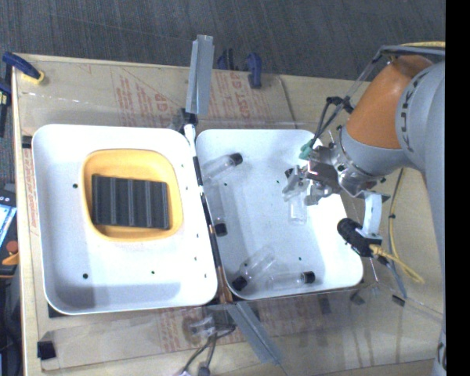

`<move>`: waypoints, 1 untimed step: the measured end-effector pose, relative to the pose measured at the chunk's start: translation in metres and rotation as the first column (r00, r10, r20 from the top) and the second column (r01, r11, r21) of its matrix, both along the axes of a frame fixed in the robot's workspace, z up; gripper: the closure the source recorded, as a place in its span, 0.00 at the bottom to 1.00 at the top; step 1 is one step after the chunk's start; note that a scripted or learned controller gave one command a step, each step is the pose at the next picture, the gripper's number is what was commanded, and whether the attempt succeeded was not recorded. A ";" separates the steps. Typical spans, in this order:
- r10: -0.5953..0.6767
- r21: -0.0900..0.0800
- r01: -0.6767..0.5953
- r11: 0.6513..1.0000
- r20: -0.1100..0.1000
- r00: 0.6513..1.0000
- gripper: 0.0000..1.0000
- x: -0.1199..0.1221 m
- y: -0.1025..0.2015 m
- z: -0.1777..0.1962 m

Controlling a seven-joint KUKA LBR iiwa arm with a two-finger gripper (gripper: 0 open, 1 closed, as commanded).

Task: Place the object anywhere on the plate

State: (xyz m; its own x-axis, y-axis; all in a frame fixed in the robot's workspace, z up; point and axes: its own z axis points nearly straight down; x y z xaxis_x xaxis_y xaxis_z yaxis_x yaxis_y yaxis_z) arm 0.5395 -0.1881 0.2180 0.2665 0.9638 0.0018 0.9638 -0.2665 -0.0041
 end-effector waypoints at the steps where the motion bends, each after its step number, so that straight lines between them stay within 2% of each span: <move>1: 0.218 -0.003 -0.218 0.976 0.003 0.976 1.00 0.010 0.065 0.024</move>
State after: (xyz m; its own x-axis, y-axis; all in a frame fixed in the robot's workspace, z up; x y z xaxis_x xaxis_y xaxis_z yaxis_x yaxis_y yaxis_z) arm 0.5491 -0.1235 0.2424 0.0503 0.9987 -0.0002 0.9987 -0.0503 -0.0009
